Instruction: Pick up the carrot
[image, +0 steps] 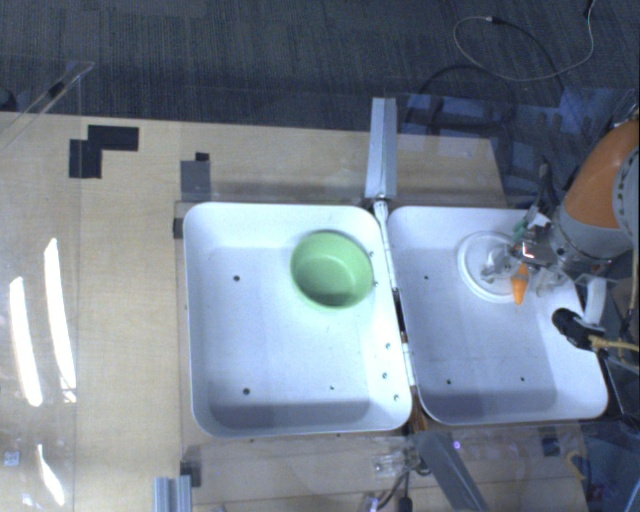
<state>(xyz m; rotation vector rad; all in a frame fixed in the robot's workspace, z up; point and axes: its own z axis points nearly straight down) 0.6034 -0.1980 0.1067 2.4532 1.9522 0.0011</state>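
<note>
Camera view has the carrot (518, 291) in the right bin (480, 390), up near that bin's far right corner, sitting at the right-hand rim of a small white plate (478, 270). It's a tiny orange sliver, so honestly I can't say if it's resting on the plate's lip or just off it. The end effector (522, 262) is parked directly over it, which makes sense: my guess is it's lined up for a straight-down grab, since the carrot is tucked against the plate and a side approach would bump the dish. I can't tell whether the end effector is spread or closed from this angle, and I wouldn't claim it has the carrot. Too much hardware overlaps the orange bit. The arm (605, 190) reaches in over the right bin's right edge, with the orange band up high and the wrist angled down and inward toward the plate. Over in the left bin (260, 370), a green bowl (331, 268) sits near the far right corner, well apart from all this, so it shouldn't get in the way.
</note>
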